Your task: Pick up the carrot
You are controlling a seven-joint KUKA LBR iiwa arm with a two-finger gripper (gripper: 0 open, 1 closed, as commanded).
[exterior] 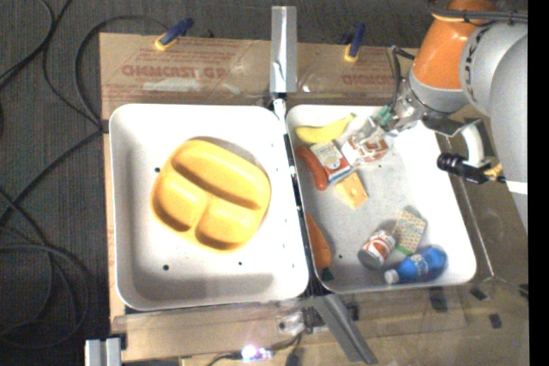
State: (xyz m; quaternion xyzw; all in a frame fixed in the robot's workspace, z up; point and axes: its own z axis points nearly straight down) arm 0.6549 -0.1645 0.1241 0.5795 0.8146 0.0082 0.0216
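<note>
One carrot (318,243), one banana (322,131), one blue bottle (419,265); pincer (374,137) state: cannot tell.

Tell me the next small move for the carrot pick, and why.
Probably travel the gripper toward the near left corner of the right bin. The gripper sits at the far side over the ketchup packet and banana, while the carrot lies along the bin's left wall, apart from it.
</note>
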